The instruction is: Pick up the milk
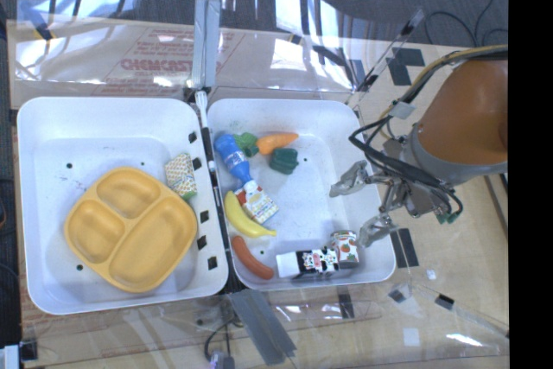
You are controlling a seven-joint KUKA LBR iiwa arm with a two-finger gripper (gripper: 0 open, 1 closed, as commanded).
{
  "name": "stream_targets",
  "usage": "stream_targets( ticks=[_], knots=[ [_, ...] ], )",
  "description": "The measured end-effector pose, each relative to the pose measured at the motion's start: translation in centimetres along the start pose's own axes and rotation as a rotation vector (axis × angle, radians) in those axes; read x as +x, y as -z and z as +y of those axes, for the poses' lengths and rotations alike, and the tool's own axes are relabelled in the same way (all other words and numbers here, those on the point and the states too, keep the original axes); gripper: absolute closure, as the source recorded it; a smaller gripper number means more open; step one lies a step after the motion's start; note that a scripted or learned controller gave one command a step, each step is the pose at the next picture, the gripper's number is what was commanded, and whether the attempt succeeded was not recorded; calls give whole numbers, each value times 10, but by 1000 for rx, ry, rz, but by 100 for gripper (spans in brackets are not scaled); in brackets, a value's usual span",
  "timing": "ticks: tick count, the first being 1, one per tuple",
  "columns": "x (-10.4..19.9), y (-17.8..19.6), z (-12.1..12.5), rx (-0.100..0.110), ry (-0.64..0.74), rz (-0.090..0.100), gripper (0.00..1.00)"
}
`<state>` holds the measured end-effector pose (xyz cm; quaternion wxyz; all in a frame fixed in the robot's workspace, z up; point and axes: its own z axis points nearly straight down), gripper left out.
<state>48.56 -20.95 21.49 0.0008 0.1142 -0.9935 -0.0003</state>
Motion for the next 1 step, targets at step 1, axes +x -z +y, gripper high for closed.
stream_targets(
  ticks=[1],
  knots=[
    [-19,-34,12,-1,-421,0,0]
  ],
)
